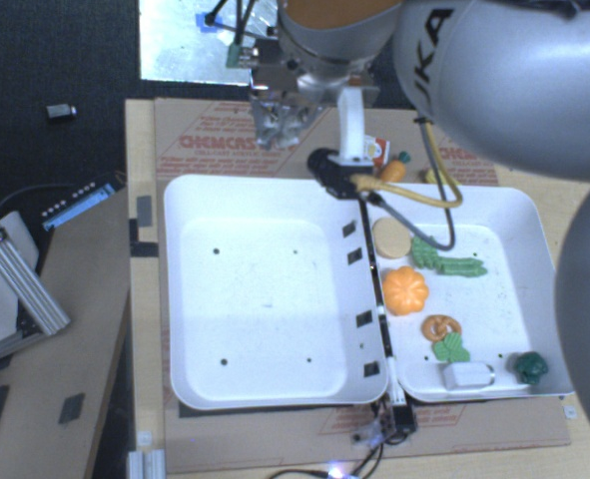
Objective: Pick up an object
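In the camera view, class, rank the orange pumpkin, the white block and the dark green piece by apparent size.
1. Orange pumpkin, largest.
2. White block.
3. Dark green piece, smallest, though not by much; all lie at similar depth in the right bin.

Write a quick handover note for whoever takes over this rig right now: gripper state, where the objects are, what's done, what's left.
Gripper: raised over the cardboard behind the left bin, nothing visible between its fingers; open or shut is not clear.
Objects: all in the right bin. Orange pumpkin near the divider, tan disc behind it, green leafy piece beside that, pretzel, white block at the front, dark green item in the front right corner.
Done: nothing picked yet.
Left: move over the right bin, descend, grasp one object and lift. The pumpkin looks like the easiest target.
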`<state>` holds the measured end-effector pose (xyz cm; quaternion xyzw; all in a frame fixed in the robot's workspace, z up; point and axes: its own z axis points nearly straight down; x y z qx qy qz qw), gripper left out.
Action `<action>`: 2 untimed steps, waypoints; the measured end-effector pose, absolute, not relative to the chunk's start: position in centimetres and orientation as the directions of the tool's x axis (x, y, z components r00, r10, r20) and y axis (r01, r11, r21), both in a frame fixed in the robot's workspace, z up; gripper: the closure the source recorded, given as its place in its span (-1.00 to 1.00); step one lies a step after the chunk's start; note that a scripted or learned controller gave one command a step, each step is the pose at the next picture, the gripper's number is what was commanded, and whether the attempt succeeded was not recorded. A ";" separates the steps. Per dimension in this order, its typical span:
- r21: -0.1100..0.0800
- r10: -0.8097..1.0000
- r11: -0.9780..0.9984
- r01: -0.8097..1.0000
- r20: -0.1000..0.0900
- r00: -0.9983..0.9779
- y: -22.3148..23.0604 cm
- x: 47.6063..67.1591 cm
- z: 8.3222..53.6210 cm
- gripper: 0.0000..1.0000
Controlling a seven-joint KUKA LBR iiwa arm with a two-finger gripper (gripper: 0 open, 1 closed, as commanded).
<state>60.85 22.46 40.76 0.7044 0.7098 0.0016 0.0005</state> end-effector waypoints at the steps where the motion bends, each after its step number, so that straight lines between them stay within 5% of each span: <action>1: 0.005 1.000 0.011 1.000 0.002 -0.011 22.5 60.9 41.9 1.00; 2: 0.008 1.000 0.015 1.000 0.002 -0.015 22.5 60.9 43.0 1.00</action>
